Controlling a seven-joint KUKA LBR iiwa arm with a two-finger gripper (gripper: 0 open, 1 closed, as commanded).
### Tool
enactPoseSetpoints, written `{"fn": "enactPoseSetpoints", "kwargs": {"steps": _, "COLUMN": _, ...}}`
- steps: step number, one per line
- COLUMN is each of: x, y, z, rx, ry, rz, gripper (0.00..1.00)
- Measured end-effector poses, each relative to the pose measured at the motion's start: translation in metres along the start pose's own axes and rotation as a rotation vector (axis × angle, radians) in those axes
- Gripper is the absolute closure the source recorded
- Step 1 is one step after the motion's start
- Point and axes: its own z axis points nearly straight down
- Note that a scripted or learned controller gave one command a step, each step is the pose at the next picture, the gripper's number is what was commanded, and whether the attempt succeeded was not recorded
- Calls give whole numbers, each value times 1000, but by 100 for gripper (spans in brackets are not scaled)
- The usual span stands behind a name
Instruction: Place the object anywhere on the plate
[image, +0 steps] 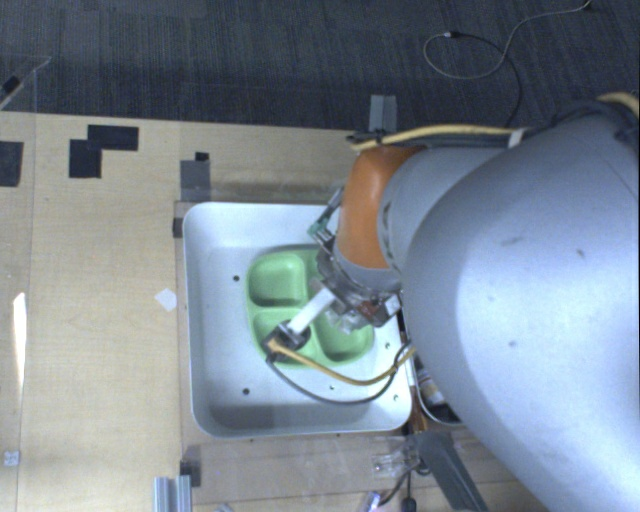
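A green plate (277, 279) with several compartments lies in the white bin (215, 330), toward its right side. My gripper (347, 312) hangs low over the plate's right half, below the orange band (360, 215) of the wrist. The arm's grey body covers the plate's right edge and whatever lies beneath the gripper.
The bin's left part and front strip are bare white floor. Pale wooden bench (90, 300) stretches to the left, with black markers (100, 148) at the back. Metal brackets (195, 175) stand at the bin's corners. The big grey arm (520, 300) fills the right side.
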Motion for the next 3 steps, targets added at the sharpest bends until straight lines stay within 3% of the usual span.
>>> {"fn": "enactPoseSetpoints", "kwargs": {"steps": 1, "x": -7, "y": -46, "z": -84, "rx": -2, "ry": 4, "rz": -147, "gripper": 100}}
{"fn": "enactPoseSetpoints", "kwargs": {"steps": 2, "x": -52, "y": -18, "z": -204, "rx": -4, "ry": 6, "rz": 17, "gripper": 100}}
{"fn": "enactPoseSetpoints", "kwargs": {"steps": 3, "x": -65, "y": 14, "z": -155, "rx": -3, "ry": 3, "rz": -54, "gripper": 100}}
